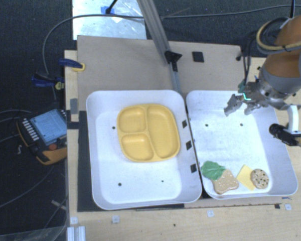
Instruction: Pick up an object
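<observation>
two shallow white bins sit side by side on the counter (125,64) in front of you. in the left bin (103,185) you see a yellow plate (148,133) with three compartments; it lies flat, a little above the middle of the bin, and nothing rests on it.

in the right bin (231,139) the small things are gathered along the near edge, toward the lower right corner. from left to right you find a green leaf (212,169), a slice of bread (225,183), a yellow cheese slice (245,176) and a round cookie (260,177). the leaf touches the bread at its upper left, and the cookie lies just beside the cheese, maybe partly over it; you cannot tell this for sure.

the arm (286,59) comes in from the right side, grey with an orange part above the wrist. its claw (239,104) is over the upper right part of the right bin, well apart from the food things. two dark fingers (232,106) point to the left and down, with a small gap between them, so the claw looks a little open, and nothing is between the fingers. a small green light shows near the wrist.

outside the counter, on the dark floor at the left, you see a blue and orange device (44,134) with cables around it, and some clamps (60,72) at the counter's left edge.
</observation>
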`<state>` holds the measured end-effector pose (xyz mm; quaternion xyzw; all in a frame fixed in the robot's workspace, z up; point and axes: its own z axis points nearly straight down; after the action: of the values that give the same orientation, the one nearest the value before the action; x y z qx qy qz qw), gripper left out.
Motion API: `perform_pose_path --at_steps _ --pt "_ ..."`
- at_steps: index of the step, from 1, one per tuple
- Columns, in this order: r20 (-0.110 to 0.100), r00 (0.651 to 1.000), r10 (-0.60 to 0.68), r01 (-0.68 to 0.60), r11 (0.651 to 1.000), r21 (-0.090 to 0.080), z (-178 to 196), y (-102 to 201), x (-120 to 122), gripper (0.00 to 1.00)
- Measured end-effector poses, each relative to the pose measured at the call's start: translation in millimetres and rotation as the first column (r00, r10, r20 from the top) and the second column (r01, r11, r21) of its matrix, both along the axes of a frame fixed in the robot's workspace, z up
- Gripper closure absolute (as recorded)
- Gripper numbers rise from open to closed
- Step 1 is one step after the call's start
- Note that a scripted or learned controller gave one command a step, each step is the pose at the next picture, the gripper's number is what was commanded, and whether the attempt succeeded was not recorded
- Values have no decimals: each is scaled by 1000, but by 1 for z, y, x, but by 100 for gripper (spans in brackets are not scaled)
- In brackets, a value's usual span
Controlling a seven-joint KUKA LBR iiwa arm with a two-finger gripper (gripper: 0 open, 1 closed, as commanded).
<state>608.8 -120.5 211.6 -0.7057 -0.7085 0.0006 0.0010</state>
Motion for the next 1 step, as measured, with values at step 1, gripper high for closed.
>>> perform_pose_path --at_steps 1 --pt "4 1000 1 -1 1000 -1 2 0 1 0"
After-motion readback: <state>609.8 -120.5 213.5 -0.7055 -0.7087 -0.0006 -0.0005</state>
